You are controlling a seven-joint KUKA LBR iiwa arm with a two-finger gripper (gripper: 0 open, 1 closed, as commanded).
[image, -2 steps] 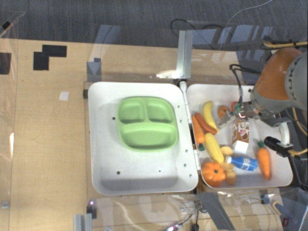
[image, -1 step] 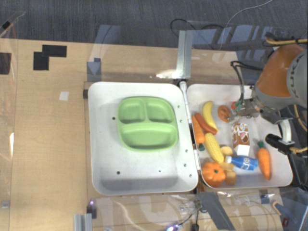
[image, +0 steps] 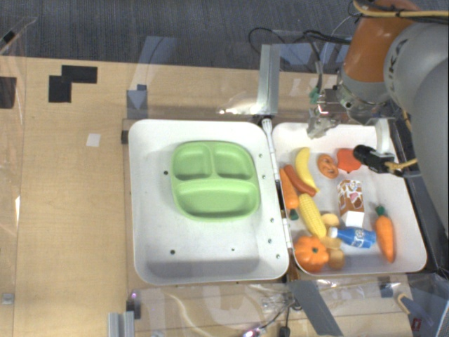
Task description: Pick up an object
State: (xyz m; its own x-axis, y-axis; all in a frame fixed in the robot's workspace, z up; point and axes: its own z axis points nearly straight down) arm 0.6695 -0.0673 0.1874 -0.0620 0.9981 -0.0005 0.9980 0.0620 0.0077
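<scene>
One banana (image: 302, 165) just below the end effector (image: 319, 127), finger state unclear.

Wooden bench (image: 63, 209), two white bins side by side, left bin (image: 151, 258), right bin (image: 410, 248)

Divided plate (image: 214, 180) lies in the left bin (image: 151, 251); right of it, the right bin (image: 414, 248) holds banana (image: 303, 163), corn (image: 311, 215), pumpkin (image: 311, 252), carrot (image: 385, 236).
</scene>
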